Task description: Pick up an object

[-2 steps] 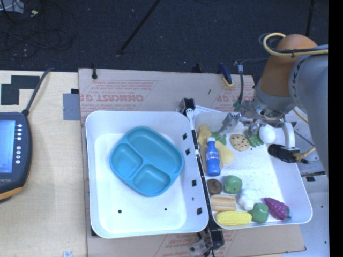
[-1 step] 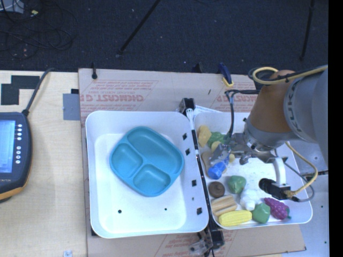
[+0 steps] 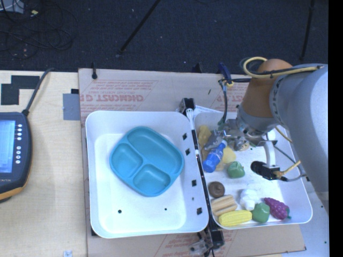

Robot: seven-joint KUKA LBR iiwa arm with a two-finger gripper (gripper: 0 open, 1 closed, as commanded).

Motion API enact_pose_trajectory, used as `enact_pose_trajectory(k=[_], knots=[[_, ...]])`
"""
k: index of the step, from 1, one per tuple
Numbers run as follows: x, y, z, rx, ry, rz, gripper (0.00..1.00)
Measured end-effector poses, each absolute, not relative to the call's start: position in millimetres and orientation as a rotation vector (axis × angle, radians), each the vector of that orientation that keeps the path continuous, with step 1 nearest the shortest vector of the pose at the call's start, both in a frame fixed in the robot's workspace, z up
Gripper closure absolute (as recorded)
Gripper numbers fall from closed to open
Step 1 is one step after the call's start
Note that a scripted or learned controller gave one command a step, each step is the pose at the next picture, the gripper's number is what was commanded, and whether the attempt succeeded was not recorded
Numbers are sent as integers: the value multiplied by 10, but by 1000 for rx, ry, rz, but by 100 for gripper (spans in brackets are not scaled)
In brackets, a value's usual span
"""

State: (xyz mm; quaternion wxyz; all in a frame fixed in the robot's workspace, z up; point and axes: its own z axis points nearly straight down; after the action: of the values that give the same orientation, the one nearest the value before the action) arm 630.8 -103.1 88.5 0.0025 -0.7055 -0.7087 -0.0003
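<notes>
Pale wooden surface (image 3: 48, 213) with a cardboard sheet (image 3: 134, 92) under two white bins (image 3: 102, 197), handheld screen pendant (image 3: 12, 151) at left.

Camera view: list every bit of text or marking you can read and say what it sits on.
Cardboard sheet under the bins: red print, upside down and mirrored, too blurred to quote with confidence.
Handheld screen at the left edge: display lit, its contents too small to read.
Blue bottle: no legible label.

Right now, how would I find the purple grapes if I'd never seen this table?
Look in the right-hand white bin, the one full of toy food, and go to its near right corner. The purple grapes lie there, just right of a green toy and past the yellow corn. They are the only purple, bumpy thing in the bin.
</notes>
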Motion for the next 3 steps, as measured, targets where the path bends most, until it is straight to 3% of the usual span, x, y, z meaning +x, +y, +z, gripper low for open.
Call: enact_pose_trajectory(k=[1,2,3], knots=[[5625,-1426,919,-2228,-2222,-11,0],[5134,-1210,913,-2234,-2223,-12,0],[5821,-1042,901,-2222,-2227,-4,0]])
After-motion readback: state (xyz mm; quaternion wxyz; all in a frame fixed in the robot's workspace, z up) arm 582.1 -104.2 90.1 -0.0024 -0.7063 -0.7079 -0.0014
